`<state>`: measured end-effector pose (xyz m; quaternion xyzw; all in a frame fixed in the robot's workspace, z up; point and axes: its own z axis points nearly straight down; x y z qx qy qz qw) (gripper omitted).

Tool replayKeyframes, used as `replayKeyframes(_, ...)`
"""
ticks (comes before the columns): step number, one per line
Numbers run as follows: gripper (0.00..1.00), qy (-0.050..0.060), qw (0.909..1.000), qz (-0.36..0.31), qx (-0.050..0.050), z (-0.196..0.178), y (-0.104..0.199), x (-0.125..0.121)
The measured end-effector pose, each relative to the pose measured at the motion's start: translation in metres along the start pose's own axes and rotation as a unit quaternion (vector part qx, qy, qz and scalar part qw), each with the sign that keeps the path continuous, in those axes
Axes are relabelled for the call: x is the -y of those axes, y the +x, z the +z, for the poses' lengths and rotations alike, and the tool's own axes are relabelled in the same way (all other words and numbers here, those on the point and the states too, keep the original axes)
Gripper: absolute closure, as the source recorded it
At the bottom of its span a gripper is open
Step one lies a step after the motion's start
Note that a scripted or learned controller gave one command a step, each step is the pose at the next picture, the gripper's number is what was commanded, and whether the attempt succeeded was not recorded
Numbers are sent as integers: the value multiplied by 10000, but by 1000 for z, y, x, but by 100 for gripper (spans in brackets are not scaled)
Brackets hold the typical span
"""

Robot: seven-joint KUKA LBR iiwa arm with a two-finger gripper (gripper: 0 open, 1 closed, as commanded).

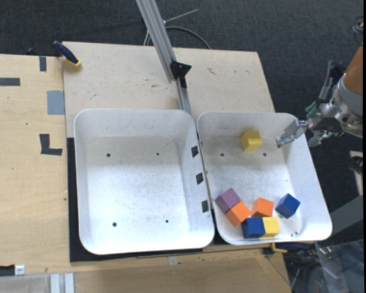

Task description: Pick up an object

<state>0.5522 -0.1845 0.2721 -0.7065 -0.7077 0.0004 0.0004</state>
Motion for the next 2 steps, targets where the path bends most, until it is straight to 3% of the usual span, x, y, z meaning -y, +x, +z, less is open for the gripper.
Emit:
replayKeyframes(1,100,1,10000,-8,-1,-10,0,0)
replayKeyframes(2,0,3,10000,-7,-1,-9,0,0)
